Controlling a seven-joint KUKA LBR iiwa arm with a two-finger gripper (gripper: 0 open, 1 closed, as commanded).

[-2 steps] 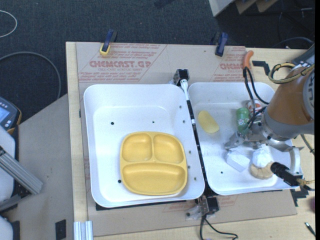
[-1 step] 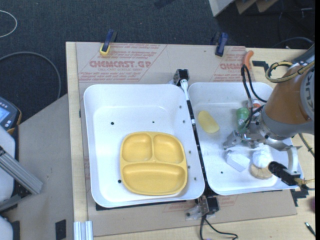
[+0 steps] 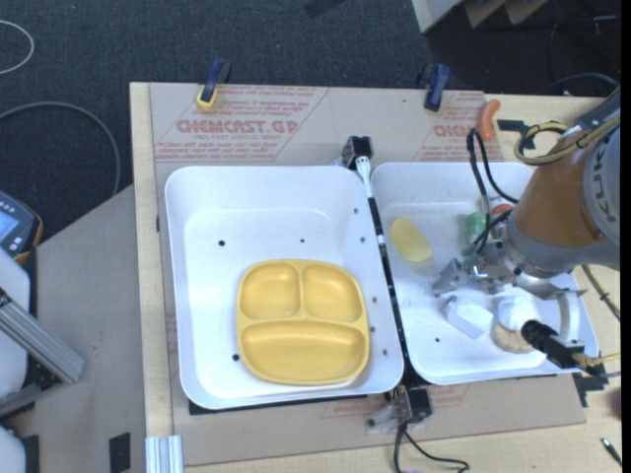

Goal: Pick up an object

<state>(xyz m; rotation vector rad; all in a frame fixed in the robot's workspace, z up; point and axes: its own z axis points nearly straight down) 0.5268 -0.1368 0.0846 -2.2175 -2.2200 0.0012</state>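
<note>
From above, the grey arm's two-finger gripper [image 3: 461, 286] hangs low in the right white bin [image 3: 434, 358], fingers spread wide and holding nothing, near a pale yellow oval object [image 3: 410, 239], while a yellow three-compartment plastic plate [image 3: 301, 321] lies in the left white bin [image 3: 202, 264].
</note>
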